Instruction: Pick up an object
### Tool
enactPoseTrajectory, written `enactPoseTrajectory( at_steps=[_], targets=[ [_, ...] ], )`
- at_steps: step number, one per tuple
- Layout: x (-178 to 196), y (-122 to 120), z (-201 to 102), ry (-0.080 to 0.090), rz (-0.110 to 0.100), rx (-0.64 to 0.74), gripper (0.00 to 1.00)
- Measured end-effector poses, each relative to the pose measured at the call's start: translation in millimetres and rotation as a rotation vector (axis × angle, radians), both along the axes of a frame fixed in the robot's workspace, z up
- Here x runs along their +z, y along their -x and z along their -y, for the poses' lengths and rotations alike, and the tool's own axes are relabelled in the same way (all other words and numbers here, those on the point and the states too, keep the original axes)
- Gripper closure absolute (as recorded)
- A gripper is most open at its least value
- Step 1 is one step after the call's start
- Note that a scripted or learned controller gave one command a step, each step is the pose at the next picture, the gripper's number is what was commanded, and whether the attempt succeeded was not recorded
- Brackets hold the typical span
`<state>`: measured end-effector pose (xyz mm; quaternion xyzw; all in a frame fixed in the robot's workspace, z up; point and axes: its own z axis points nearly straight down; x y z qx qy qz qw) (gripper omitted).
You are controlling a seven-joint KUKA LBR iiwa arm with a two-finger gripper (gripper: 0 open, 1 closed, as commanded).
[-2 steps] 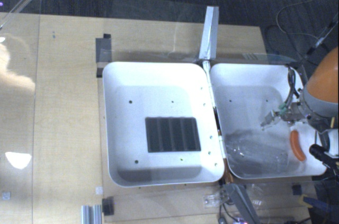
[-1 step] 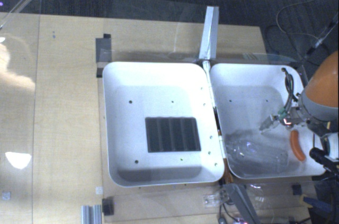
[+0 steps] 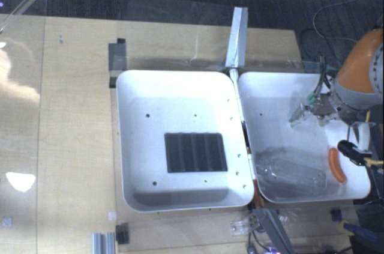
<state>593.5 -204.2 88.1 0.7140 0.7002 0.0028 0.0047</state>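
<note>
Since the task only asks for an object to be lifted, what matters from where I stand is what lies closest under the two-finger gripper (image 3: 309, 111). It hangs over the far right part of the shallow white bin on the right (image 3: 270, 96), at the end of the grey arm with the orange band (image 3: 360, 75), which comes in from the right.

Two things lie in that bin, both nearer to me than the gripper. A small orange oblong piece (image 3: 338, 165) rests close to the bin's right wall, near and a little right of the gripper, its long axis running near to far with a slight slant. A clear plastic item (image 3: 291, 170), perhaps a bottle on its side, lies along the near wall, near and a little left of the gripper, its long axis running left to right. The two are close at their ends; I cannot tell if they touch. A black ribbed rectangular pad (image 3: 195, 152) lies flat in the shallow white bin on the left (image 3: 144, 96), well apart from the gripper.

I cannot tell whether the jaws are spread or pressed together; the tool is small and blurred. Nothing appears to be caught in them, and they look to be apart from every object. I judge the orange piece the easier target, with the jaws closing across its narrow width.
</note>
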Motion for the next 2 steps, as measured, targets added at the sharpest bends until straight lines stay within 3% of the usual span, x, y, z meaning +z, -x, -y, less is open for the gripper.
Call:
enactPoseTrajectory(
  at_steps=[1,2],
  targets=[
    [1,56,-9,0.000,0.000,0.060,0.00],
    [2,67,2,0.004,0.002,0.319,0.00]
  ],
)
